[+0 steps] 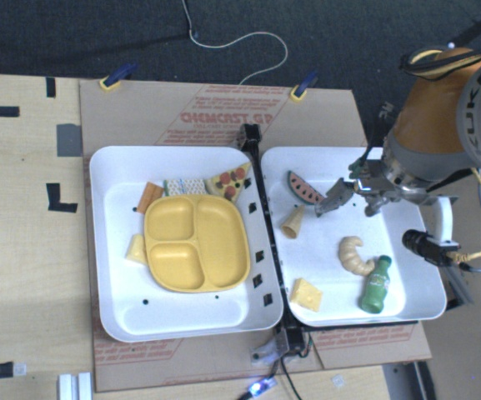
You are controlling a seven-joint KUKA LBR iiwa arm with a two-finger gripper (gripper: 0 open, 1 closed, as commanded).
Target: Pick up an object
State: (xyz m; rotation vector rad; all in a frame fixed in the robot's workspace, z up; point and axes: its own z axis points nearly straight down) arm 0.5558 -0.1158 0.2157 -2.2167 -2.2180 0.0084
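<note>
My gripper [354, 202] hangs over the upper middle of the right bin [428, 307], open, with nothing between its fingers. One dark finger [333, 200] points left toward a watermelon slice [304, 188] and a small ice cream cone [293, 221]. Just below the gripper lies a croissant [355, 255]. A green bottle [376, 286] rests at the croissant's lower right. Near the bin's front left corner sits a yellow cheese wedge [307, 294].
The left bin [111, 307] holds a yellow divided plate [197, 242], a pizza slice [230, 182], an orange piece [150, 197] and a pale wedge [135, 248]. A black divider [261, 223] runs between the bins. A white part of the arm [445, 219] overhangs the right bin's rim.
</note>
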